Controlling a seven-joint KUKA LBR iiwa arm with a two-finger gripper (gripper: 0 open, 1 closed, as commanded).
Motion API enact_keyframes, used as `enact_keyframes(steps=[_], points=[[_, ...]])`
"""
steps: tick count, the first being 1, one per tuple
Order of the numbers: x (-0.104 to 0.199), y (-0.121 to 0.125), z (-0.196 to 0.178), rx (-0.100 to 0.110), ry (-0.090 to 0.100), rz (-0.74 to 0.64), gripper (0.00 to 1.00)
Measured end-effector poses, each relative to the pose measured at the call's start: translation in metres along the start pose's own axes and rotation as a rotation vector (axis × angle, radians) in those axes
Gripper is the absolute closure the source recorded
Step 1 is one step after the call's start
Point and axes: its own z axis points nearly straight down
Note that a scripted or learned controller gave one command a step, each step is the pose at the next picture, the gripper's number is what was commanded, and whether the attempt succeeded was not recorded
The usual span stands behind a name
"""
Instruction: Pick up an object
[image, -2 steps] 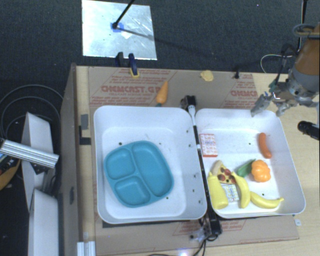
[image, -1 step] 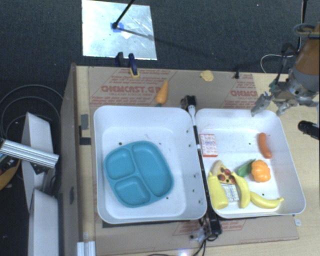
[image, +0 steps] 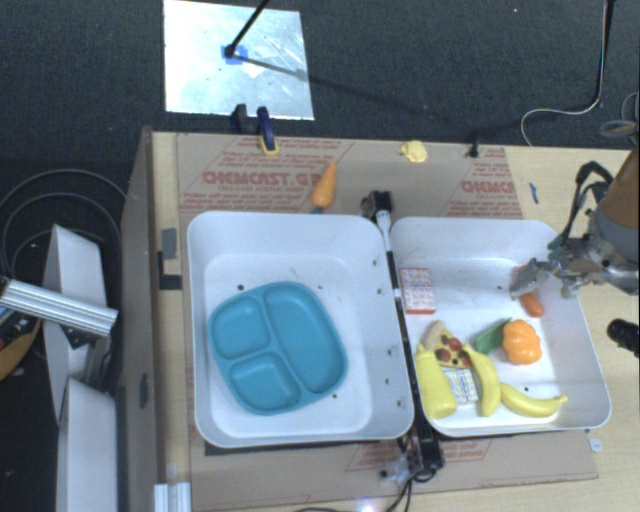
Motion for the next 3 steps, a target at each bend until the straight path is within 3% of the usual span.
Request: enact_keyframes(steps=[1,2,3], points=[[0.002,-0.031,0.059,-0.002,0.0,-0.002,0.0],[0.02,0.07,0.003,-0.022,-0.005,-0.013,0.0],[0.01,0.082,-0.052,-0.015,-0.004,-0.009,0.0]])
